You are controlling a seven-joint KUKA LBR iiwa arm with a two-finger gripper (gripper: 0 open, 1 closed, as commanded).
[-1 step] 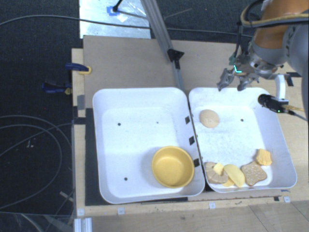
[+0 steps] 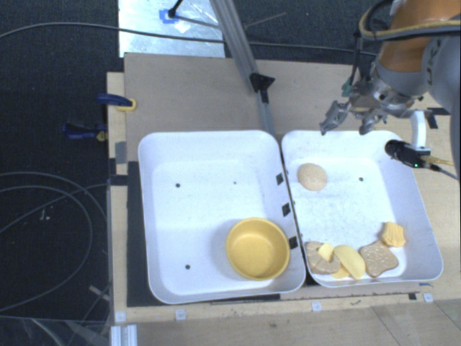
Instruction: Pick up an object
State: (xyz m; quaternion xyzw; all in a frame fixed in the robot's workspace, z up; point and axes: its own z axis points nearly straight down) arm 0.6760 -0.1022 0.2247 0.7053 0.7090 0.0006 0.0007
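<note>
Open fingers above bin rim, bun lower left

Two bins sit side by side on the bench. The left bin holds a bowl near its front right corner. In the right bin, a bun lies toward the back left, and a cluster of food pieces lines the front edge. The gripper hangs above that bin's back edge.

Bright, even overhead light; white bins nearly glare; soft shadows; slightly grainy, mildly blurred.
</note>
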